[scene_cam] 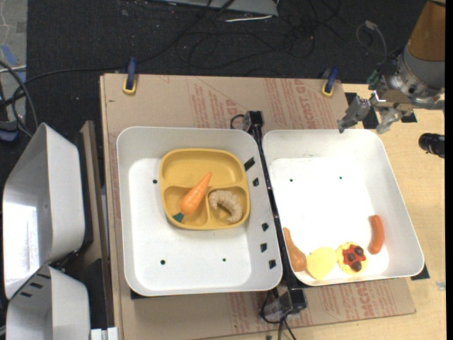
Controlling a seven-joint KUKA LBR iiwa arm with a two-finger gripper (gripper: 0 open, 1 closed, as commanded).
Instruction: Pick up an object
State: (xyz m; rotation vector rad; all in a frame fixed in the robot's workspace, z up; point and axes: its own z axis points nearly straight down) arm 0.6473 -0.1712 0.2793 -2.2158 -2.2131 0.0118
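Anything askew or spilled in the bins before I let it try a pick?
Nothing stands out. The carrot and shrimp lie in the yellow plate; the sausage and other toy foods lie in the right bin.

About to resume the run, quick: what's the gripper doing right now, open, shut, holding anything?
Gripper: open, holding nothing, above the far edge of the right bin.

Bins (333,154) glossy white plastic; yellow plate (202,163) smooth plastic; bench board (205,98) matt brown cardboard
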